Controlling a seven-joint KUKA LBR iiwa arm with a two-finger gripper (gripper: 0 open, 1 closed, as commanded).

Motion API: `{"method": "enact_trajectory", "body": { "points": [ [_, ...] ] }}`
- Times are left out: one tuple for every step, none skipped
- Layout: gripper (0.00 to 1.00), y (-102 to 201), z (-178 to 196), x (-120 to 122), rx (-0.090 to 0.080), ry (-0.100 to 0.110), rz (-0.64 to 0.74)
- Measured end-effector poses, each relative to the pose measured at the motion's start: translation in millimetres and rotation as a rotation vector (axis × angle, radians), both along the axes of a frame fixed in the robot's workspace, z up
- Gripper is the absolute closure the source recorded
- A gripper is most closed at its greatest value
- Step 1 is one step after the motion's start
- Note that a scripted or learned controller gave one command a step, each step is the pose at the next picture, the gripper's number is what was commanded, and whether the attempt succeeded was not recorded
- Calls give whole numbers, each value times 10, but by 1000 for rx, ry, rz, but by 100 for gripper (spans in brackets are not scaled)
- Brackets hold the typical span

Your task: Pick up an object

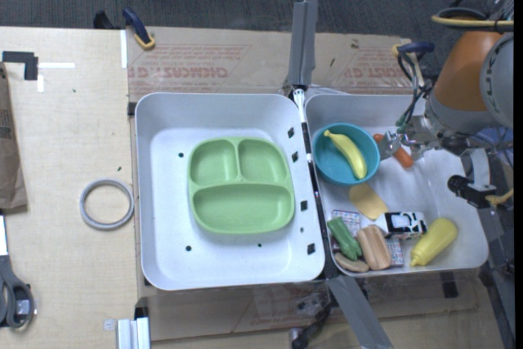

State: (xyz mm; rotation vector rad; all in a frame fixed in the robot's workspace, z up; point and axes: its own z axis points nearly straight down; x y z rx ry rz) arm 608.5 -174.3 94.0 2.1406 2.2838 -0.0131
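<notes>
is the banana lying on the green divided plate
No, the banana lies in the blue bowl in the right bin, while the green plate sits in the left bin.

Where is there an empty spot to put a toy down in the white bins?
The left bin has bare floor all around the green divided plate, widest along its left wall. The right bin is crowded at the front with the yellow bottle and toy food; the blue bowl holds a banana. A bare strip lies between bowl and bottle.
</notes>
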Motion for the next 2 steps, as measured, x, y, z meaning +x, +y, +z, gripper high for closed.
{"method": "enact_trajectory", "body": {
  "points": [
    [100,46,89,11,7,1,1],
    [100,691,1509,116,12,3,63]
  ]
}}
